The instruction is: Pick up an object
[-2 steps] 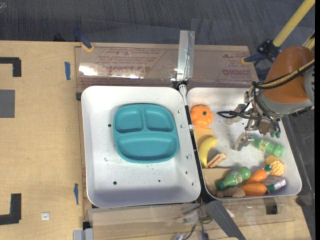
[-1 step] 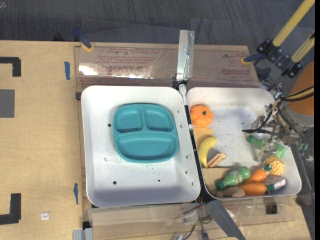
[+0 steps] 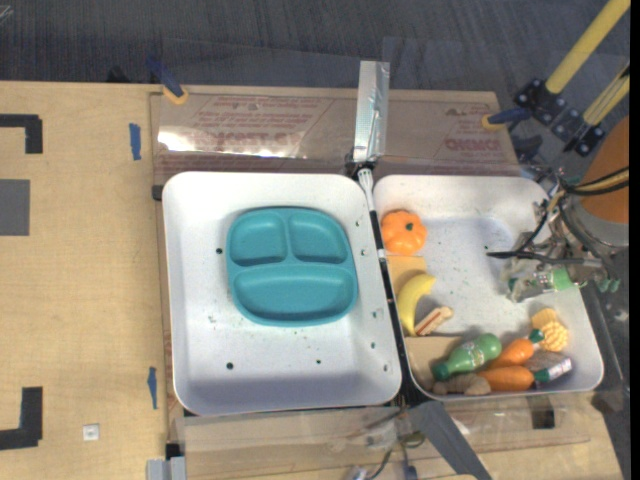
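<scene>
1. Bins: two shallow white plastic bins sit side by side on the wooden bench, the left bin (image 3: pixel 190 358) and the right bin (image 3: pixel 470 193), their inner rims touching.
2. Left bin: a teal plastic plate with three compartments (image 3: pixel 292 265) lies flat near its middle.
3. Right bin, left side: a small orange toy pumpkin (image 3: pixel 403 231) sits near the dividing rim, with a yellow toy banana (image 3: pixel 415 295) just below it and a tan toy hot dog (image 3: pixel 433 319) touching the banana's lower end.
4. Right bin, near edge: a green toy bottle-shaped vegetable (image 3: pixel 470 355) lies beside an orange toy carrot (image 3: pixel 512 363), a yellow toy corn cob (image 3: pixel 550 330) and a small grey and purple tube-like item (image 3: pixel 553 370), all crowded together.
5. Gripper (image 3: pixel 535 280): it hangs over the right side of the right bin, just above the corn cob; whether its fingers are spread or closed cannot be told, and nothing is seen between them.
</scene>
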Controlling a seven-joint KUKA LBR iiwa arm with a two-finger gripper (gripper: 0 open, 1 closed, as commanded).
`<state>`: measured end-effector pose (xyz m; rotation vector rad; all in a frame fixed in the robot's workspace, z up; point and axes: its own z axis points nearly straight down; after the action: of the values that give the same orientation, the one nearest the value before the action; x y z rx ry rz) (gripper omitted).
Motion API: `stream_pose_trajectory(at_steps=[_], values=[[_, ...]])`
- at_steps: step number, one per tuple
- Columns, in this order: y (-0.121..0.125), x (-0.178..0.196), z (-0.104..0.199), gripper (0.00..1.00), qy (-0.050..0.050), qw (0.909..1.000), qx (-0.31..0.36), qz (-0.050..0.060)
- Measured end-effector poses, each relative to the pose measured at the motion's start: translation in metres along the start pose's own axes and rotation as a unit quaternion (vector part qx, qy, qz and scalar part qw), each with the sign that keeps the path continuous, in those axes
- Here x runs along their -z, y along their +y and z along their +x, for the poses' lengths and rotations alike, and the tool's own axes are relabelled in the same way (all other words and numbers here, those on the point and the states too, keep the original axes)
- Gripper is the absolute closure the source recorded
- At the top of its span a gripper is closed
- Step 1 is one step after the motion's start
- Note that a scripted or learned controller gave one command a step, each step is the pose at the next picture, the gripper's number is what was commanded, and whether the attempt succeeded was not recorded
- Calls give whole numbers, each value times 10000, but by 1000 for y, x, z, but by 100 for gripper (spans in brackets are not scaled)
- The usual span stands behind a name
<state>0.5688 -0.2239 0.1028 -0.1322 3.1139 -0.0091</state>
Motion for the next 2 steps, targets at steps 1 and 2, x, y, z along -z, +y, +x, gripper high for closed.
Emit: stream_pose_trajectory(at_steps=[1,2], values=[[26,-15,-57,100,63,9971,754,-31],[11,-16,-69,100,53,9785,2061,-39]])
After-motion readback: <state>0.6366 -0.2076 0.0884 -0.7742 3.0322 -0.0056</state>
